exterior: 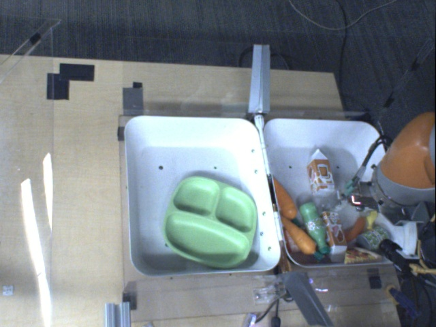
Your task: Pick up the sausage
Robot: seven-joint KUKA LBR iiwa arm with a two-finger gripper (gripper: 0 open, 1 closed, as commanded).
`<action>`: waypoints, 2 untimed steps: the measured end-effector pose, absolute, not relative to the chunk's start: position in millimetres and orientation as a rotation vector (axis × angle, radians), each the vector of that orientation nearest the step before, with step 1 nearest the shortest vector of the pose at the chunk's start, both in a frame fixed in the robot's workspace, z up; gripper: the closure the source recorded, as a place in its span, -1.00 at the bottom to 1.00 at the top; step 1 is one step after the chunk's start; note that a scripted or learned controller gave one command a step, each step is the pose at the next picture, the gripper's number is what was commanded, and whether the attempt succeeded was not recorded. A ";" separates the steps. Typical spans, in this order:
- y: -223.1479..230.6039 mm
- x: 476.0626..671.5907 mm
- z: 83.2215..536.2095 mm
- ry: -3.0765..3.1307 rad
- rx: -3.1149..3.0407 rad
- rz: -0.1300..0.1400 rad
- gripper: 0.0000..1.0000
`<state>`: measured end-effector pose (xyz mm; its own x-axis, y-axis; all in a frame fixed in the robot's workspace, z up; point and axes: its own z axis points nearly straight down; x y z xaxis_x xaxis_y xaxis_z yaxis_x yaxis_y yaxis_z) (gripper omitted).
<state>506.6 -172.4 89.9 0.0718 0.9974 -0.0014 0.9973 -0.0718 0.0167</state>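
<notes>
Right now the grey arm (409,182) with its orange band is reaching in from the right and hanging over the right-hand bin (300,131), low over the bin's right side. Its gripper (359,201) is sitting down among the clutter there, and from where I am standing I cannot tell how the claw stands, because the wrist and its cables are hiding the tips. The sausage (355,229), a short reddish-brown piece, is lying near the front right of that bin, just below the gripper and beside a yellow and green packet (374,237); I cannot tell whether anything is touching it. To its left a small printed box (334,227) is lying flat, and beside that a green bottle (313,219) is resting on its side. Two carrots (291,216) are lying along the bin's left wall, one behind the other, the nearer one touching the bottle's lower end. Further back a small white and orange carton (320,172) is standing well apart from the wall. In the left-hand bin (146,155) a green divided tray (211,221) is lying toward the front, tilted slightly. The two bins are sitting side by side on the pale wooden bench (82,182), with a metal post (259,80) rising between them at the back.
</notes>
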 end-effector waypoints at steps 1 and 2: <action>-185.1 498.7 91.5 2.193 2.243 0.040 -1.00; -189.3 499.3 102.5 2.181 2.239 0.034 1.00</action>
